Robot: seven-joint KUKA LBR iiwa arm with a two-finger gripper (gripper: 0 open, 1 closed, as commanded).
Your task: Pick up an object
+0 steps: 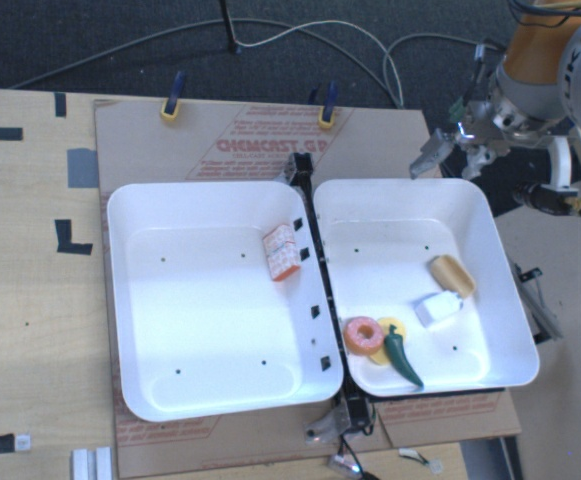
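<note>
The right bin (pixel 475 203) holds a tan bread roll (pixel 452 274), a white block (pixel 437 309), a pink doughnut (pixel 364 335), a small yellow piece (pixel 388 330) and a green pepper (pixel 403 359). An orange and white carton (pixel 282 253) lies in the left bin (pixel 140 218), near its right wall. My gripper (pixel 452 159) hangs beyond the right bin's far right corner, above the bench and outside the bin. Its fingers are open with nothing between them. All the objects lie well apart from it.
A black divider clip (pixel 300 166) joins the bins at the back. Both bins rest on a cardboard sheet (pixel 260 138) held by two clamps (pixel 173 101). Cables (pixel 370 43) run across the dark floor behind.
</note>
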